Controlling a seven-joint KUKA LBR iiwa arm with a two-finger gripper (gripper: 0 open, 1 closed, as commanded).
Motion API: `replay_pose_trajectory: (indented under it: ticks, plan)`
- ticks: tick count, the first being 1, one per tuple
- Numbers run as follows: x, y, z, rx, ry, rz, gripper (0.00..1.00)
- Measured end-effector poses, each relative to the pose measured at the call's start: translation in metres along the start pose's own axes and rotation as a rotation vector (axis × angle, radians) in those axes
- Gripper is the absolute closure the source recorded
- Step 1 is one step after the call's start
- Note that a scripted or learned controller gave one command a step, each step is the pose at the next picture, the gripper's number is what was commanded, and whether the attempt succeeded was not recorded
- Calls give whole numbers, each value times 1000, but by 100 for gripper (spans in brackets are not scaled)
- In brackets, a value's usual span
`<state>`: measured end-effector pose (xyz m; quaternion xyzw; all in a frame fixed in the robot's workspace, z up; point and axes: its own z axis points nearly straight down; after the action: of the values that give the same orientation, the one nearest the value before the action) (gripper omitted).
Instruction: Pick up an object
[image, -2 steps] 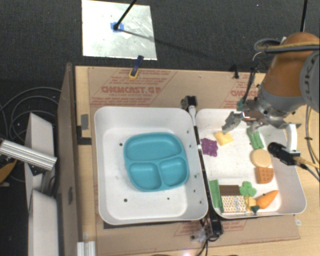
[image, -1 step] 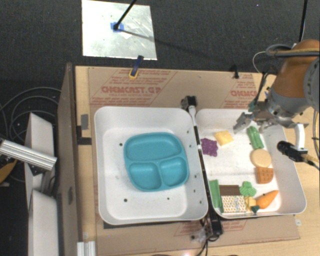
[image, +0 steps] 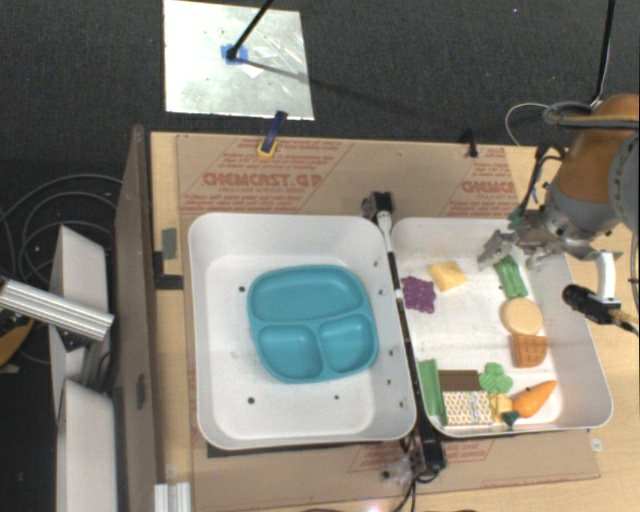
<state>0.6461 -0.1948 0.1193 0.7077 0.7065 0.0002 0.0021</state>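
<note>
The right bin (image: 470, 232) holds several toy foods: a yellow wedge (image: 448, 274), a purple cluster (image: 418, 294), a green stick (image: 511, 277), a round beige bun (image: 522, 317), a brown waffle piece (image: 529, 349) and an orange carrot (image: 533, 397). My gripper (image: 517, 252) hangs over the bin's far right part, just above the upper end of the green stick. Its grey fingers are spread open with nothing between them.
A blue divided plate (image: 310, 322) lies in the left bin (image: 220, 300). Along the right bin's near edge sit a green strip (image: 429, 388), a brown bar (image: 459, 380), a green leafy piece (image: 494, 379) and a patterned box (image: 468, 408). A black clamp (image: 590, 300) juts in at the right.
</note>
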Motion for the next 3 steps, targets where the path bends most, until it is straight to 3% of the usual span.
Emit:
replay_pose_trajectory:
  ticks: [1, 2, 3]
  plan:
    - [-11, -6, -6, 1, 1, -2, 0]
    - [-11, 8, 36, 1, 1, -8, 0]
    - [-11, 9, 23, -4, 0, -9, 100]
